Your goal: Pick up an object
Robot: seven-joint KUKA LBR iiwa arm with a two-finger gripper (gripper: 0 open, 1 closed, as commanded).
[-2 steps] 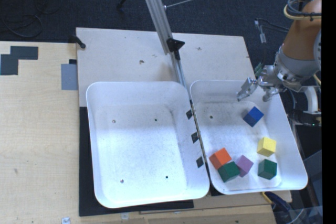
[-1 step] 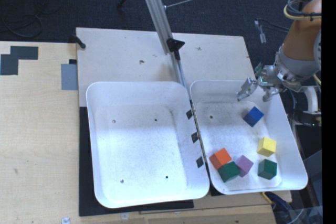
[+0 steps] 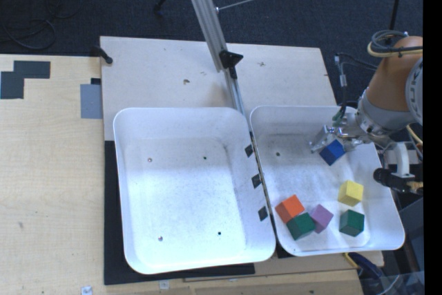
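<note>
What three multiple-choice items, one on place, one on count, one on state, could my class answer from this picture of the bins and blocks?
1. Which bin holds the blocks?
A. left bin
B. right bin
C. both

2. How many green blocks are there?
A. one
B. two
C. four

3. What is at the gripper's tip?
A. blue block
B. yellow block
C. purple block

Answers:
1 B: all the blocks lie in the right bin.
2 B: one green block touches the orange block and the purple block; the other green block lies below the yellow block.
3 A: the blue block sits at the gripper.
</note>
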